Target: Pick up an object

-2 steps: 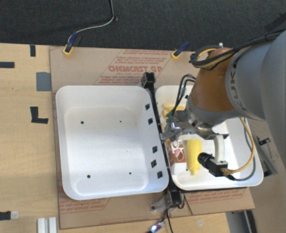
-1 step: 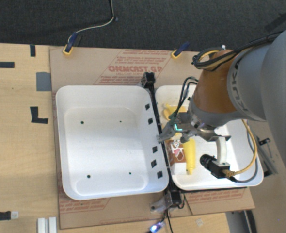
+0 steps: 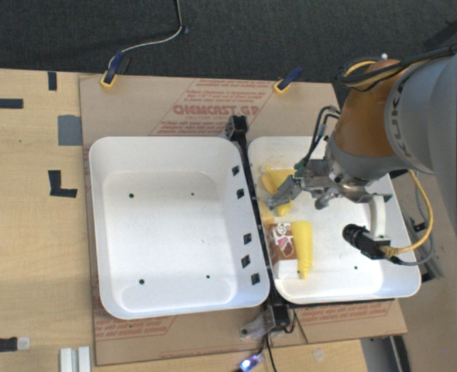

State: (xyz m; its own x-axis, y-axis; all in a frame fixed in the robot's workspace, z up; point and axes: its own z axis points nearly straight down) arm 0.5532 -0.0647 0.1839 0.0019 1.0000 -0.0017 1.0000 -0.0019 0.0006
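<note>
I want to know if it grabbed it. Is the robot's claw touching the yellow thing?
Cannot tell. In the camera view the end effector overlaps the yellow object, but the slanted angle hides whether they meet.

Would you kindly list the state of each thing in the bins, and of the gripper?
Gripper: open, low over the right bin.
Yellow object: lying loose by the divider.
Snack packet: lying flat.
Yellow wedge: lying flat beside the packet.
Right bin: holds all three.

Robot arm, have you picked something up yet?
Not yet. The gripper is down in the right bin, close to a yellow object. A yellow packet lies flat beside a brown-and-white packet. Gripping and lifting one remain.
</note>
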